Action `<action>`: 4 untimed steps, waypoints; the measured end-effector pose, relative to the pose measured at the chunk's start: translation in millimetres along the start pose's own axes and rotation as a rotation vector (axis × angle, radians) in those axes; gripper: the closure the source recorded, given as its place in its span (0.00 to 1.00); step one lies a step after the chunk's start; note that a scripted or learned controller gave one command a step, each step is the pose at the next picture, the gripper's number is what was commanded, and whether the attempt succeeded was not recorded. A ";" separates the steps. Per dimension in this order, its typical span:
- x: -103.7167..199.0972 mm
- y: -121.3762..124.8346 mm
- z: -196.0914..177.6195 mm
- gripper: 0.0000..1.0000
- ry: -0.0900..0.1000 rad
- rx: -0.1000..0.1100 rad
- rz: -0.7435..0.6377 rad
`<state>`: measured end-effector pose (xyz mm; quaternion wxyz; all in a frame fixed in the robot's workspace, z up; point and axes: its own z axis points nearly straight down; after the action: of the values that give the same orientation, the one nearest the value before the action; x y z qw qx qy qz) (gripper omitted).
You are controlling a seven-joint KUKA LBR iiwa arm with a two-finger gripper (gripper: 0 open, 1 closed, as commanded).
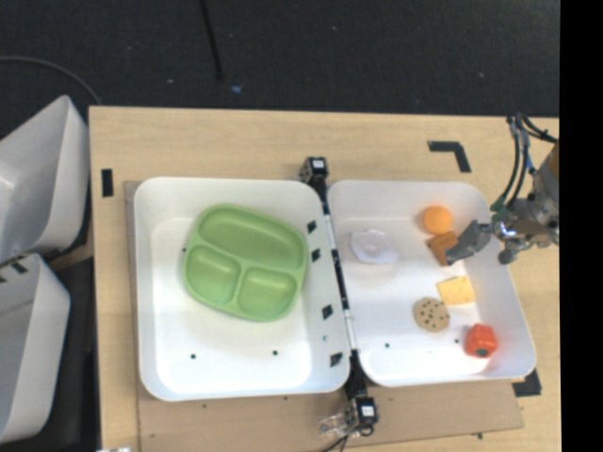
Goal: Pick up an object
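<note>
Plainly, the main risk was a nudge in place of a grasp. The gripper (471, 240) sat over the right bin (396, 370) near its right edge, just beside the brown block (442, 249), perhaps touching it. The ball (436, 218) lay against the block's far side. A descent slightly off centre could have shoved the block into the ball and sent the ball rolling. It could also have caught only a corner, so the block slipped free on the lift.

We could not tell whether the gripper was open or closed, since it was small and blurred there, and we saw nothing clearly held in it.

The block seemed the likeliest target, being closest. The same bin also held a yellow wedge (457, 290) nearer us, a cookie (432, 314) beside it, a red pepper (480, 340) by the near right corner, and a pale lid-like thing (373, 248) towards the left edge. The left bin (160, 365) held a green divided plate (245, 263), lying towards its right edge.
</note>
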<state>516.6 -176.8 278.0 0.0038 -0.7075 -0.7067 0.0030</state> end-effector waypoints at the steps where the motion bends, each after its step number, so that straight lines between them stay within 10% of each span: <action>1: 0.4 2.0 -5.4 0.00 -0.003 -0.011 -0.003; 4: -13.4 -8.5 176.4 0.00 -0.001 -0.005 0.000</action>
<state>506.5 -189.9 101.7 0.0018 -0.7075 -0.7067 0.0017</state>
